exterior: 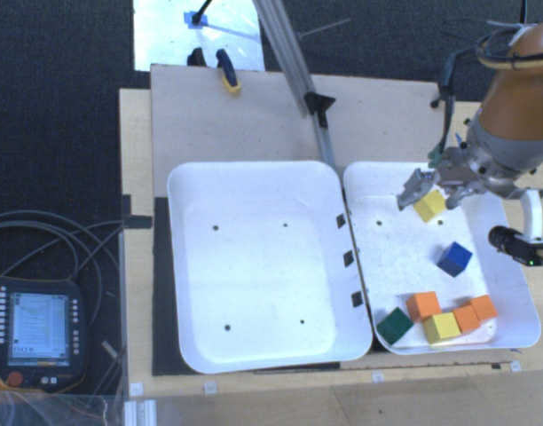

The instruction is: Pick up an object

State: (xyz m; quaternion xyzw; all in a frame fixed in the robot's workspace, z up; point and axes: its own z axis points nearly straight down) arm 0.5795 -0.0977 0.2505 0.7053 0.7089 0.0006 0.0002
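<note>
Yellow cube (429, 206) is the thing we have in hand: it sits between our gripper's (434, 195) two fingers, which are clamped on it, over the far part of the right bin (378, 229).

From largest to smallest: the bench (254, 118) stretches under us and off to our gripper's left. The left bin (254, 264) lies well left of the gripper, its white floor marked by a few dark dots. The right bin is directly below the gripper and touches the left one along a shared edge. Our arm (518, 96), orange above the wrist, comes in behind and to the right of the gripper. A pendant (34, 331) with a lit screen rests far to the left, off the bench, with cables beside it.

Below the gripper, near it, lies a blue cube (454, 258). Further toward the near rim is a cluster: a green cube (395, 325), two orange cubes (423, 305) touching a second yellow block (442, 327), and one more orange piece (483, 307) at the right.
</note>
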